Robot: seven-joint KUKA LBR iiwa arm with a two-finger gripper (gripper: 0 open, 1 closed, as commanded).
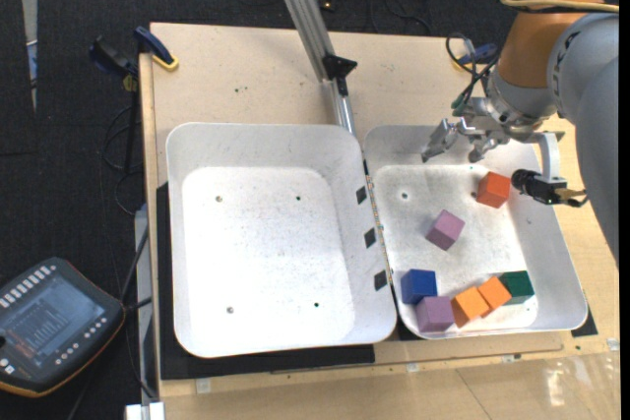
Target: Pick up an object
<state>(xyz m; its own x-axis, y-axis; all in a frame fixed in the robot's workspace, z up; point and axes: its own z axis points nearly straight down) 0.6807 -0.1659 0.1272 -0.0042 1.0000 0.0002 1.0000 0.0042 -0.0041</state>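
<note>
The grey arm comes in from the right, its orange band bulging high over the right bin's far corner, wrist bent down and leaning toward the middle of the bench. The gripper hangs over the bin's back rim, its 2 fingers spread apart with white bin floor showing between them, pinching nothing.

Nearest block to those jaws: an orange cube, just toward the camera and a little to the arm's side, apart from the fingertips and tilted on the bin floor. Further toward the camera from the jaws sits a purple cube, alone in the middle of the bin.

Well away from the jaws, along the bin's near wall, is a cluster of 4: a blue cube, a second purple cube just beside it, a second orange cube touching that one, and a green cube at the far end of the row.

Off to the other side of the jaws lies the left bin, and beyond it a teach pendant rests at the bench's corner.
</note>
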